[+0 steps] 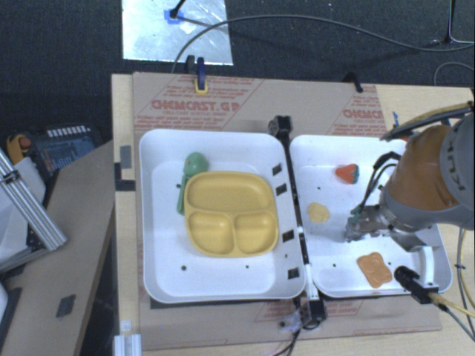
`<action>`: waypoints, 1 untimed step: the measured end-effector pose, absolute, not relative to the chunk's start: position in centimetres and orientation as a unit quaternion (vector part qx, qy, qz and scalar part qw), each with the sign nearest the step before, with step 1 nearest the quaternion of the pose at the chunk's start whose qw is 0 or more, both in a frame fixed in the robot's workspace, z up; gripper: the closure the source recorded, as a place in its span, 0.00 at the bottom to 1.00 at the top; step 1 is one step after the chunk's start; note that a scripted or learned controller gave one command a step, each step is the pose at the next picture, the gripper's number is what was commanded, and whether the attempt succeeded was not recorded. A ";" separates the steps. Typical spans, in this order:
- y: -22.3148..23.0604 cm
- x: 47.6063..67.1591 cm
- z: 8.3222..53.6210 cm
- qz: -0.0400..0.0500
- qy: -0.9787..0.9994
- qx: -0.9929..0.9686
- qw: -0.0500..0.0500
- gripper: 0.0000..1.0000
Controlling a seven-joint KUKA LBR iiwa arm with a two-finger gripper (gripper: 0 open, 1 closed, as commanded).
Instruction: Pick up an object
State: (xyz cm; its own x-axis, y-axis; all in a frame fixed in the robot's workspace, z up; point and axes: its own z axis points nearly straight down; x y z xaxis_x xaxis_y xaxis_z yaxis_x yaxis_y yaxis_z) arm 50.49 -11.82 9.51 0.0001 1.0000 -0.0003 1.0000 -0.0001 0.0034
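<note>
Bench [122, 221] tan, under cardboard sheet [223, 102]; dark carpet beyond, foil square [175, 19] far left. Left bin [159, 199]: yellow divided tray [227, 213], green item [191, 170] half hidden behind it. Right bin [326, 154]: red-orange object [346, 173] far, pale yellow piece [318, 213] centre, orange slab [374, 268] near. Gripper [358, 227] low over bin between them, arm bulk covering it; grip state can't tell.

My single fixed camera looks down at a slant on two shallow white plastic bins [297, 199], centre frame, from moderate height.
</note>
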 end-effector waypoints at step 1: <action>-12.0 50.7 13.8 0.001 0.708 0.706 0.002 1.00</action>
